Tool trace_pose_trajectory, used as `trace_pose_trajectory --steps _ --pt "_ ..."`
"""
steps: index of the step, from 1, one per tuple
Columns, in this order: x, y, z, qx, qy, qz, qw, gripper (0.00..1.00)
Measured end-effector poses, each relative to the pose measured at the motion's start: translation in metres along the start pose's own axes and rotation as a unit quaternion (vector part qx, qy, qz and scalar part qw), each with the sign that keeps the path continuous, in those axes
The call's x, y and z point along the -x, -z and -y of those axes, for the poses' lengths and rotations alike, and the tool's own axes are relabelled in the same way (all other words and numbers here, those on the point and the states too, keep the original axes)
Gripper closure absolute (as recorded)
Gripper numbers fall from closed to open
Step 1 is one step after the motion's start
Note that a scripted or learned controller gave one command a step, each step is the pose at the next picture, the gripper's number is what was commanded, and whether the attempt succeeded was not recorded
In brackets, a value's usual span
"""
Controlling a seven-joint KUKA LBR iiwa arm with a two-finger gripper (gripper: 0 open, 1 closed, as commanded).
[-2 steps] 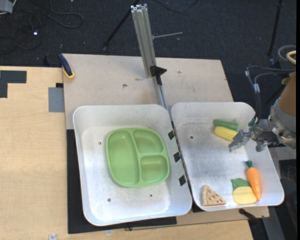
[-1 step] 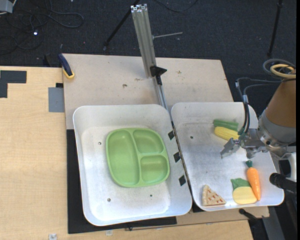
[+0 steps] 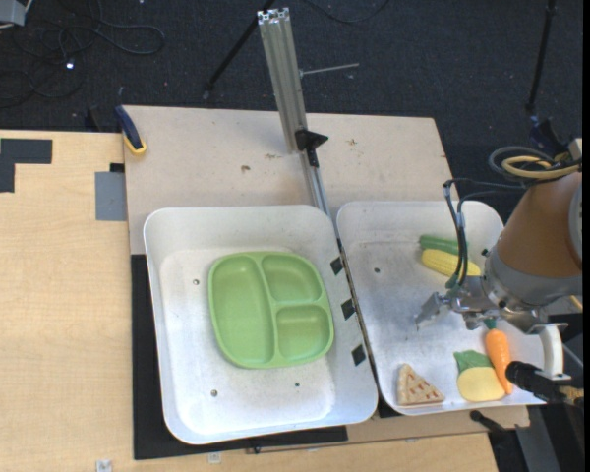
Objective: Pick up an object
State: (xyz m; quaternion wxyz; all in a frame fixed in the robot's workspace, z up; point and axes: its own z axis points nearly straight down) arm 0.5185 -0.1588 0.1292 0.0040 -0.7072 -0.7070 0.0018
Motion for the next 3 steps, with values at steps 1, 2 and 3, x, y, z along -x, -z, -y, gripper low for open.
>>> trace_pose_trajectory --steps 1,2,3 --pt "0.0 -0.039 -0.002 0.004 0.0 0.0 1.0 0.0" --pt "0.0 -0.026 -0.004 0.007 -0.002 -0.001 1.0 1.0" --pt "0.005 0.037 -0.002 0.006 0.0 0.002 1.0 1.0"
